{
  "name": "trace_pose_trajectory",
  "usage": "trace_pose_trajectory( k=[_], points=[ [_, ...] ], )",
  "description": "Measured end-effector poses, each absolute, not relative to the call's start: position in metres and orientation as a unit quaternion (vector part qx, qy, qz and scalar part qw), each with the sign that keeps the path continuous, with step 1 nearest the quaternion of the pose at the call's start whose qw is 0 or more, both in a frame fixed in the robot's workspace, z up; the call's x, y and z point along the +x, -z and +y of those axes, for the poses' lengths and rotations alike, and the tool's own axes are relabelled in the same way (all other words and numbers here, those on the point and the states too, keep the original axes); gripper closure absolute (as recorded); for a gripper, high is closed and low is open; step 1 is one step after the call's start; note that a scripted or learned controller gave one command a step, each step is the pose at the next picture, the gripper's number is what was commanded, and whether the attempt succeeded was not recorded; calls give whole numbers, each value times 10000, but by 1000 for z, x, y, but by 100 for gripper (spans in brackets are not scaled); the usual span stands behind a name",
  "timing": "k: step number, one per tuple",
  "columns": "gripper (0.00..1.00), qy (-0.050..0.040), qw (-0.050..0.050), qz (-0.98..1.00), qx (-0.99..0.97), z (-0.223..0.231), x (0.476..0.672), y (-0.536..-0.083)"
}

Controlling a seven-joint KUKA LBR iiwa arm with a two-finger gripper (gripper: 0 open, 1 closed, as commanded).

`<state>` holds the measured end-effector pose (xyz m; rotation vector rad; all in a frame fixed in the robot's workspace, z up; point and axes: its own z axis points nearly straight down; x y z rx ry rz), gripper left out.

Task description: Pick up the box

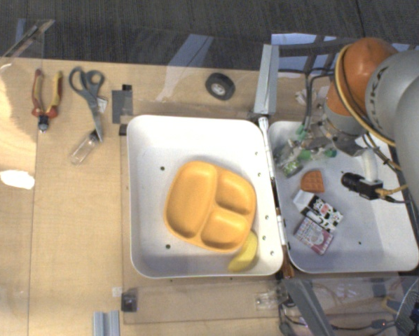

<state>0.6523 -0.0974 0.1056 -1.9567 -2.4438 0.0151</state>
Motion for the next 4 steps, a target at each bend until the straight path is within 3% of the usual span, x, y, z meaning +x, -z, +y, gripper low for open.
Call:
trace_pose_trajectory(
  k=[1, 2, 3, 4],
  points=[
    [0, 20, -32, -8196, -5730, -111, 574, -123],
    [0, 16, -38, -8419, -5397, -96, 623, -89],
    [0, 25, -44, -8703, -4926, -53, 565, -187],
    [0, 21, -50, -8116, -5842, -75, 585, -135]
  ],
)
